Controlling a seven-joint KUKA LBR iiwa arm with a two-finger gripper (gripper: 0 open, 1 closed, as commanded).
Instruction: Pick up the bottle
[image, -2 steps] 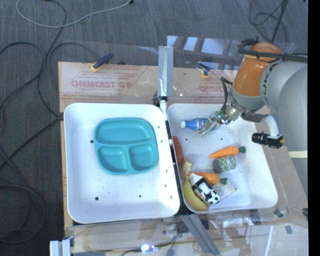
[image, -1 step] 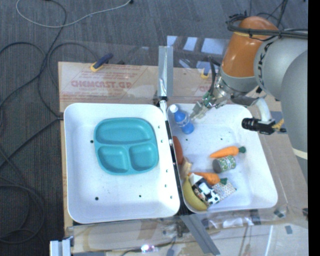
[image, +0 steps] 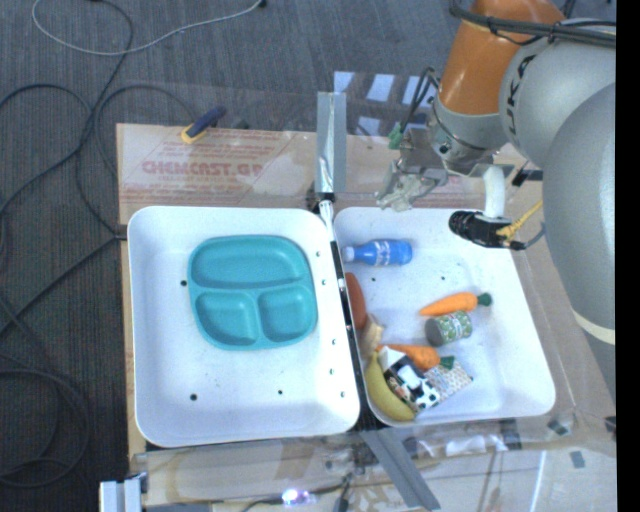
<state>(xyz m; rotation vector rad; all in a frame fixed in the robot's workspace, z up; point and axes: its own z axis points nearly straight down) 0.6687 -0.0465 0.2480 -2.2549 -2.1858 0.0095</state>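
A small blue bottle (image: 381, 253) with a white cap and white label lies on its side in the right bin (image: 520, 330), near that bin's far left corner. My gripper (image: 400, 195) hangs above the far rim of the right bin, up and slightly right of the bottle and apart from it. Nothing shows between its pale fingers.
The left bin (image: 160, 380) holds a teal divided tray (image: 254, 289). In the right bin lie a carrot (image: 455, 303), a green can (image: 449, 327), a second carrot (image: 415, 354), a banana (image: 383, 392), a black-and-white toy (image: 412, 383) and a brown sausage-like piece (image: 355, 299) along the left wall.
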